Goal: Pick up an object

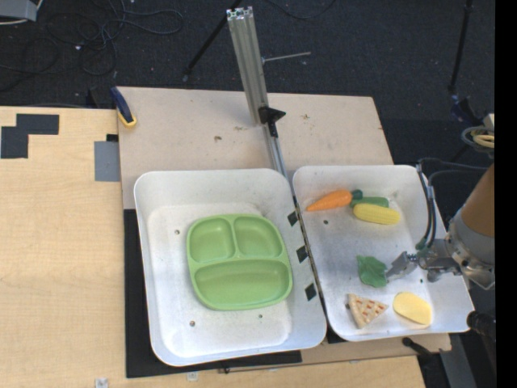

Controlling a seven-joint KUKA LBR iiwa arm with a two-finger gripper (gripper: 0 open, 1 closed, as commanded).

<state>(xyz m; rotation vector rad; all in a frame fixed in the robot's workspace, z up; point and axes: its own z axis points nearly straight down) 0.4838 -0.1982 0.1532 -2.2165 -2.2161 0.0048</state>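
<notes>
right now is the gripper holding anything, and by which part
Cannot be told: the gripper sits right at the green toy's right edge, but a hold isn't clear.

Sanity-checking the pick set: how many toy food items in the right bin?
5: carrot and corn at the far side, green piece mid-bin by the gripper, pizza slice and yellow piece at the near edge.

The arm reaches in from the right, its tool held low, pointing left.
</notes>
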